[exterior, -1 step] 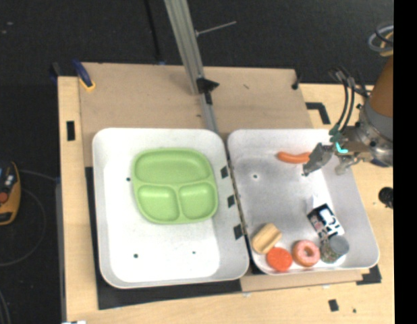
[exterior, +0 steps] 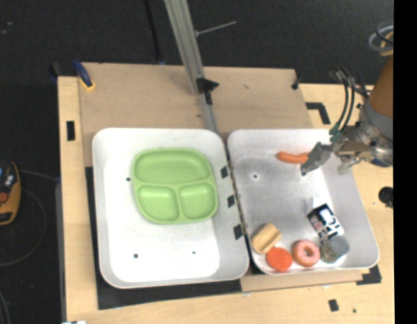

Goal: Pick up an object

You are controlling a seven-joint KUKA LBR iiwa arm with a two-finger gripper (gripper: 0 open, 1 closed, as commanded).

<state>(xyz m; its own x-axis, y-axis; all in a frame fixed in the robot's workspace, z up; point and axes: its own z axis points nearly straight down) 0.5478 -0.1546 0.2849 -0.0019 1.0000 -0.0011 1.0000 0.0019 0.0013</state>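
Camera view gives you the dark two-finger pincer point(exterior: 315, 159) low over the right white bin point(exterior: 269, 181), just beside a slim orange carrot-shaped toy point(exterior: 291, 157); you cannot tell its grip state. Along the bin's near edge lie a tan bread-like block point(exterior: 266, 237), an orange disc point(exterior: 279, 259) and a pink ring doughnut point(exterior: 306, 252).

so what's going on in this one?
A pick attempt in the right bin. The claw sits near that bin's top edge, right beside an orange carrot-shaped item; nothing is visibly between its fingers. The remaining items are clustered along the bin's near edge: a tan bread roll, a red-orange round piece, a pink donut, a grey lump and a black-and-white block. The left bin holds a green divided tray.
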